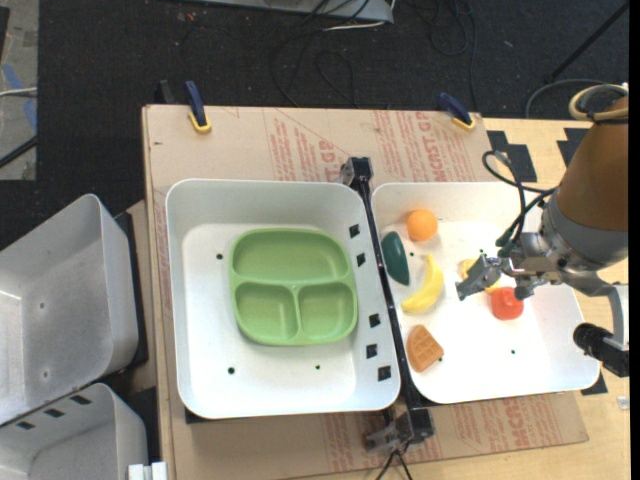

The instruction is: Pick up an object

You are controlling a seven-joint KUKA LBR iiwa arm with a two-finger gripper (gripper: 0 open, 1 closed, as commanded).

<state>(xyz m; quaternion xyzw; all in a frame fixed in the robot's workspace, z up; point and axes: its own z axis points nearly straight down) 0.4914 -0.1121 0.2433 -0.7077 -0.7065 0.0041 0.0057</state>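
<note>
My gripper (482, 276) hangs over the right bin (540, 373), coming in from the right with its dark fingers pointing left. Just right of it lies a red round object (507, 304). A small yellow piece (468, 266) shows partly behind the fingers. A yellow banana (426, 286) lies left of the gripper, with a dark green object (397, 257) beside it, an orange fruit (422, 225) above it and a waffle-like orange piece (424, 348) below it. I see nothing held between the fingers.
The left bin (190, 268) bears a green divided plate (294, 285). A black divider runs between the two bins. Grey plastic tubs (55, 308) stand off the bench to the left. Clamps hold the board's far edge.
</note>
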